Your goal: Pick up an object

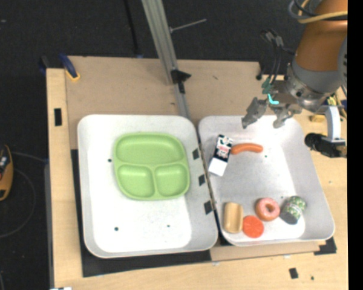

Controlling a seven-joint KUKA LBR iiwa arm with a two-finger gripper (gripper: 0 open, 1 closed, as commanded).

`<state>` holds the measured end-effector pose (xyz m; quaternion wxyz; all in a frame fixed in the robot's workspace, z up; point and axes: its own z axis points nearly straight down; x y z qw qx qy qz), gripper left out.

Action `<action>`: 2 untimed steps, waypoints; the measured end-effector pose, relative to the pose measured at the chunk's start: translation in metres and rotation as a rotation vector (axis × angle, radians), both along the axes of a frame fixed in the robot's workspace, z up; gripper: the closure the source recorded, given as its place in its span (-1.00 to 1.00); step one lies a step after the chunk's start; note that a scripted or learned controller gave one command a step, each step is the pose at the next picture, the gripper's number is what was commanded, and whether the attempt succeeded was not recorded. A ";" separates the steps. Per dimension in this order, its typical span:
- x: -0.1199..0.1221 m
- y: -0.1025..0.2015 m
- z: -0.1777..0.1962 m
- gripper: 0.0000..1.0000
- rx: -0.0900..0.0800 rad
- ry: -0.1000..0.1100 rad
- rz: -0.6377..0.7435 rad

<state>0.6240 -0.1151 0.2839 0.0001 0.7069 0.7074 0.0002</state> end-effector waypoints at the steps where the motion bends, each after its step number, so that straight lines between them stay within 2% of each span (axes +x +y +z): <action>1: 0.000 0.000 0.001 -1.00 0.000 -0.002 0.000; 2: -0.004 -0.005 -0.043 -1.00 -0.002 0.002 -0.001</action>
